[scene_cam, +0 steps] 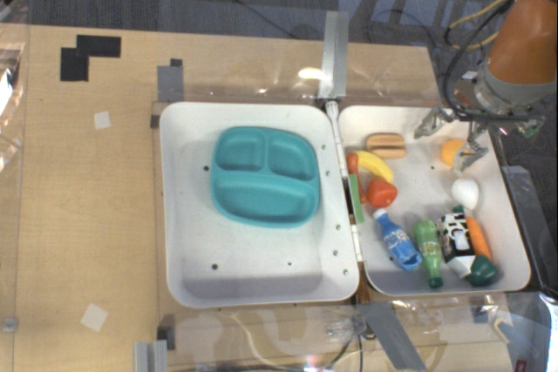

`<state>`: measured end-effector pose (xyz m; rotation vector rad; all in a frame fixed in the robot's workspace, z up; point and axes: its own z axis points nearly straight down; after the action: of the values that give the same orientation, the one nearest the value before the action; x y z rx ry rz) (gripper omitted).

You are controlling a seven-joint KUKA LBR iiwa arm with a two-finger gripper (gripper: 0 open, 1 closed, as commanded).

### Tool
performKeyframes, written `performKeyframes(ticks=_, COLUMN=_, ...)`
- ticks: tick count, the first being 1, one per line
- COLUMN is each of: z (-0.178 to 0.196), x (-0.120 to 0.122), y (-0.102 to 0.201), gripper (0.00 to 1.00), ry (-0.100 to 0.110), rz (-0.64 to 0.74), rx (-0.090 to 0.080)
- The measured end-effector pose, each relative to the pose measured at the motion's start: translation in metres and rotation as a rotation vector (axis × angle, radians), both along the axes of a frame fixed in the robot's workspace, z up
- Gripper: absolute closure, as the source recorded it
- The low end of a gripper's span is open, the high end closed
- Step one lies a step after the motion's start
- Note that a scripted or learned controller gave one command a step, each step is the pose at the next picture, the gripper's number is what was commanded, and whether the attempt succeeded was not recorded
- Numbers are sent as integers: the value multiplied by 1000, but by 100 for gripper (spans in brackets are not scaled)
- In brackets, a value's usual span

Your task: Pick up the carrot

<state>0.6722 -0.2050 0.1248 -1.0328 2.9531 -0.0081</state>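
Hand: the hand (452,138) hangs over the upper part of the right bin (520,231), below the grey wrist and orange band; its two metal fingers are spread apart with nothing between them, so it is open and grips nothing.
Nearest thing: a small orange fruit (450,152) lies just beside the right finger, between the two fingers' span or close to it; whether a finger touches it I cannot tell.
Carrot: the carrot (479,239) lies at the lower right of the same bin, orange, slanting along the right side of a black-and-white carton (454,234), with a dark green top near its lower end; it rests on the bin floor, well apart from the hand.
Between hand and carrot: a white egg (465,192) sits on the way down the bin.
Other things in the bin: a hot-dog bun (385,145), a banana (376,165), a red pepper-like piece (380,192), a blue bottle (397,241) and a green bottle (428,251), all to the left of the carrot.
Left bin: a teal divided plate (264,176) lies in the left bin (187,274).
Done so far: nothing of the pick, by the look of it; the carrot is untouched.
Left to do: bring the hand down the bin to the carrot, close on it clear of the carton, and lift.
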Motion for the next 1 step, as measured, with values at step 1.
performKeyframes(ticks=1, z=-27, x=4, y=-3, gripper=0, ry=-14, rz=143, rx=-9)
